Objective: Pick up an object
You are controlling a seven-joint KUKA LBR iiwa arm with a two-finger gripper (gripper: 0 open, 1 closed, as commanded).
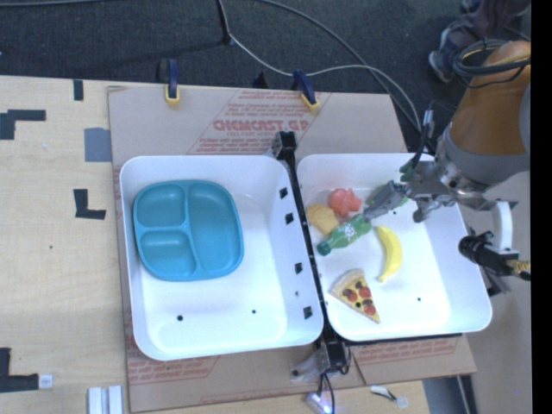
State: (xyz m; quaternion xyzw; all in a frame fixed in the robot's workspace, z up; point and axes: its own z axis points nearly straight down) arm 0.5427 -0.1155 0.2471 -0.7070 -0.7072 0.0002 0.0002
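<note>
The gripper (382,200) hangs low over the right bin (448,313), its fingers pointing toward the bin's middle; whether they are apart or together I cannot tell. Just beyond the fingertips lies the green bottle (344,235), its near end touching or almost touching them. Past it sit a red fruit (344,201) and an orange piece (323,219). Below the fingers a banana (389,253) lies, and farther down a pizza slice (358,294). Well away, the left bin (207,330) holds a blue divided plate (185,229).
</note>
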